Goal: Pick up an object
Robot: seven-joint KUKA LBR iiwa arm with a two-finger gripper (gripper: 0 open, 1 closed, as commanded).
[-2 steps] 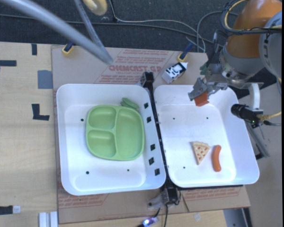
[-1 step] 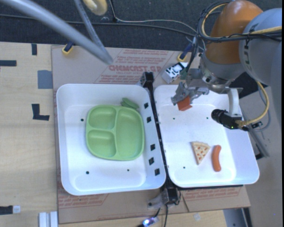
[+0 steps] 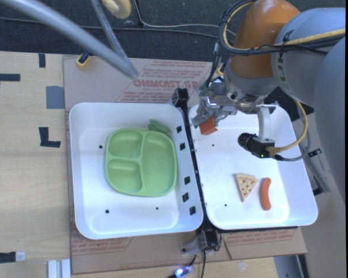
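Note:
My gripper [image 3: 209,120] hangs over the far left corner of the right bin [image 3: 290,216], close to the divider between the bins. A small red-orange block [image 3: 207,127] sits between its fingertips, and the fingers are shut on it. A toy pizza slice [image 3: 245,186] and a small orange-red sausage [image 3: 265,193] lie at the near right of the same bin, well apart from the gripper. The large grey arm and its orange band hide the bin's far right part.
The left bin [image 3: 81,155] holds a light green divided plate [image 3: 142,161], with a small dark green piece [image 3: 158,126] at the plate's far edge. A black unit with cables [image 3: 254,144] hangs beside the gripper. Cardboard lies under both bins.

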